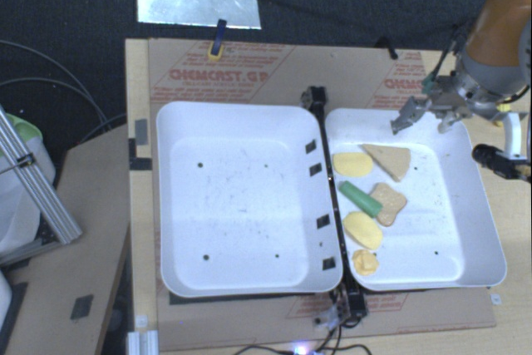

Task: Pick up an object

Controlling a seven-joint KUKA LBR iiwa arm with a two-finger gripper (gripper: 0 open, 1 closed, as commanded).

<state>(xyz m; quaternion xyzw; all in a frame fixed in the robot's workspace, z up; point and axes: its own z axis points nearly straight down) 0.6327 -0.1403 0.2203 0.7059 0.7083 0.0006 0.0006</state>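
**Small toy foods waiting in the right bin**

The gripper (426,115) is hovering over the far rim of the right bin (474,212), its fingers spread apart and holding nothing. The candidates are lying clustered by the bin's left wall: a tan wedge (391,160), a yellow oval piece (352,164), a green stick (360,199) touching a tan biscuit shape (389,204), and two more yellow pieces (363,230). They are probably light, rigid and smooth, so slipping seems likely. The green stick's narrow middle is offering the surest hold.
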